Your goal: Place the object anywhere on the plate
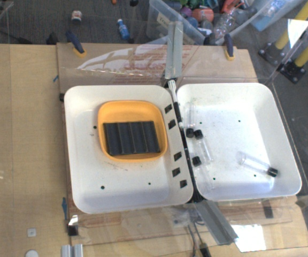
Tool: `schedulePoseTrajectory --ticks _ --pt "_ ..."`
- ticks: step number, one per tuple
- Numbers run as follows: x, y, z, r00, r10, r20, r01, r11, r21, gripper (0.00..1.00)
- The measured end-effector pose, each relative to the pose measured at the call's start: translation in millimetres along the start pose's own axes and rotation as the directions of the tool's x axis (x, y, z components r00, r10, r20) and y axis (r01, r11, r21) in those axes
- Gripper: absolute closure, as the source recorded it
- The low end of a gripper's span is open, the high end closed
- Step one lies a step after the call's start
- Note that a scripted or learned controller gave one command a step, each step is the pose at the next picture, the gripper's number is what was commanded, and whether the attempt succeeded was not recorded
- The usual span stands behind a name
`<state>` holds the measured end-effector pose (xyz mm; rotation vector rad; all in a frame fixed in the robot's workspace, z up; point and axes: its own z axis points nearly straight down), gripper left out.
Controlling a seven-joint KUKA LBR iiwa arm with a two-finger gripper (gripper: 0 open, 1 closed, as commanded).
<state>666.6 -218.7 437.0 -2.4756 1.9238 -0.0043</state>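
Two white bins sit side by side on the tabletop, their inner walls touching. The left bin (84, 191) holds an orange plate (132, 110), set a little toward the bin's far edge and nearer its right wall than its left. A black slab (131, 138) with four lengthwise ridges lies flat on the plate, covering most of its near half and reaching the plate's near rim (the far part of the plate is bare orange). The slab lies wholly on the plate.

The right bin (261, 98) holds clear tubes with black caps. One tube (255, 166) lies near the bin's near right corner, its cap pointing toward that corner. Others (195, 143) lie just beside the left wall, about midway along it; they are clear and small, so I cannot tell their number. A row of small black tabs (176, 156) runs along the seam between the bins.

A grey metal bar (174, 50) stands at the far end of that seam. Past the tabletop's far edge, on the floor, sits a clear tub (167, 9) of bright odds and ends.

Whether the end effector is released or clenched, I cannot tell.
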Motion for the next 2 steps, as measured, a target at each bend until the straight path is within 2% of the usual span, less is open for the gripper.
schedulePoseTrajectory --ticks 1,2 --pt "-4.4 -2.7 0.2 0.982 -0.19 0.0 0.19 0.982 0.001 1.0" --pt "-7.5 -3.9 0.1 0.881 -0.473 -0.002 0.473 0.881 0.001 1.0"
